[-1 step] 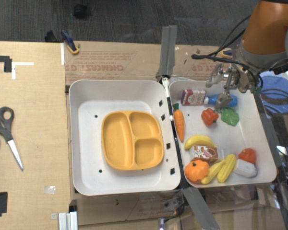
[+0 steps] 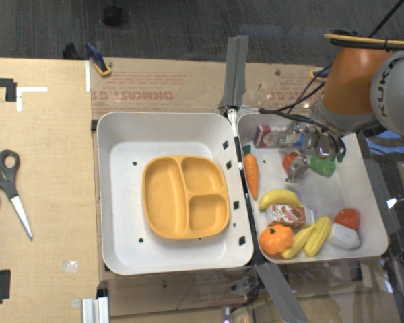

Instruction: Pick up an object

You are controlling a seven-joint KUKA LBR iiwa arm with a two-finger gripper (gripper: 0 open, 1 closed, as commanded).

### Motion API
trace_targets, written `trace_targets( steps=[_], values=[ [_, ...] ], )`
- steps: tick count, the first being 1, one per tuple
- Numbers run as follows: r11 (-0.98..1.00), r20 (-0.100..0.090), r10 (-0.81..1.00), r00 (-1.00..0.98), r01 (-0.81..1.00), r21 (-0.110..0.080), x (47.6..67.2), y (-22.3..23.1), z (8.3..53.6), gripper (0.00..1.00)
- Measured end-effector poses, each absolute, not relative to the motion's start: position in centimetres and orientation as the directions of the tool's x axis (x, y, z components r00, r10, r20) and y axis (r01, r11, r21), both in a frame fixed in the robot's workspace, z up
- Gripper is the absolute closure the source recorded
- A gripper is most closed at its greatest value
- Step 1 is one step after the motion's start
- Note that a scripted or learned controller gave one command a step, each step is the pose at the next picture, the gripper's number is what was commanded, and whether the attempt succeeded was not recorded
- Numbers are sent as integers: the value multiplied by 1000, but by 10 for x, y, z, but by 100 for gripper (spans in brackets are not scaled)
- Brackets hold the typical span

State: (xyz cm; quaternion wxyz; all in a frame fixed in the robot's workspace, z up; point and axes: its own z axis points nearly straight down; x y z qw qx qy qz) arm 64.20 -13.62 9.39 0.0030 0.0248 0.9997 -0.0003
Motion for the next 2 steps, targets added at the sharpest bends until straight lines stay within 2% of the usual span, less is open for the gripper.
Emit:
trace_targets(
  steps=[1,2],
  values=[
    [992,-6,128,-992,128,-1,590,-146,94,0],
    [894,-4,447,-894,447,1,583,-101,93,0]
  ],
)
